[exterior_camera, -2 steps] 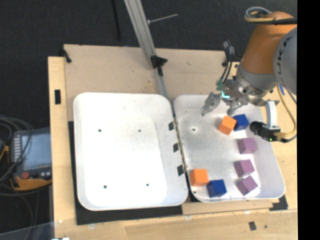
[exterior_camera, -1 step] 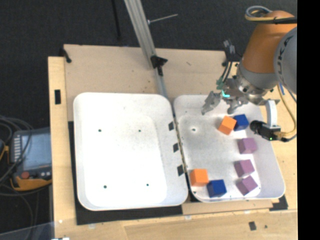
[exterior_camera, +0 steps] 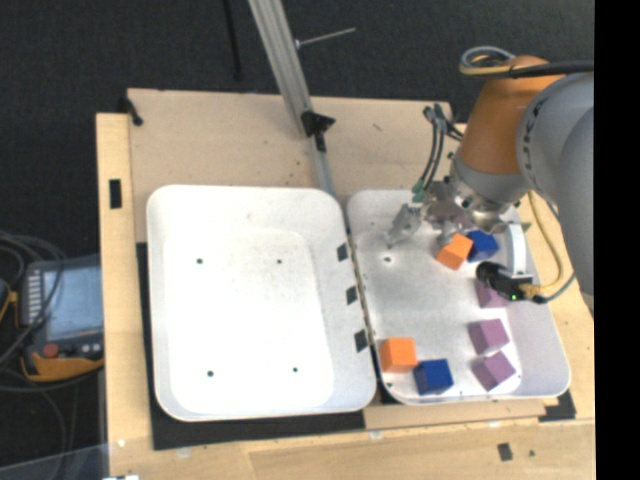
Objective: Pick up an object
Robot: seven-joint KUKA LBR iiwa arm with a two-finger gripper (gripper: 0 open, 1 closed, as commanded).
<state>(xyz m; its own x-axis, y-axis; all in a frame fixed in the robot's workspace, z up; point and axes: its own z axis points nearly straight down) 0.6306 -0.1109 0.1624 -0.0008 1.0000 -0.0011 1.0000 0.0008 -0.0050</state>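
My gripper (exterior_camera: 404, 225) hangs over the back left part of the right bin (exterior_camera: 420, 298), below the grey arm with its orange band (exterior_camera: 500, 108). Nothing shows in it. Just to its right lie an orange block (exterior_camera: 455, 252) and a blue block (exterior_camera: 483, 242), touching each other under the wrist. A purple block (exterior_camera: 490, 291) sits a little nearer, partly behind a cable. Two more purple blocks (exterior_camera: 488, 334) (exterior_camera: 494, 370) rest by the right wall. Another orange block (exterior_camera: 399, 353) and a blue block (exterior_camera: 433, 376) lie at the front.
The left bin (exterior_camera: 170, 268) stands beside the right one, sharing a divider with black clips (exterior_camera: 352, 293). A slanted metal rail (exterior_camera: 290, 78) rises behind the bins. Cables (exterior_camera: 520, 288) trail off the wrist over the right bin's right side.
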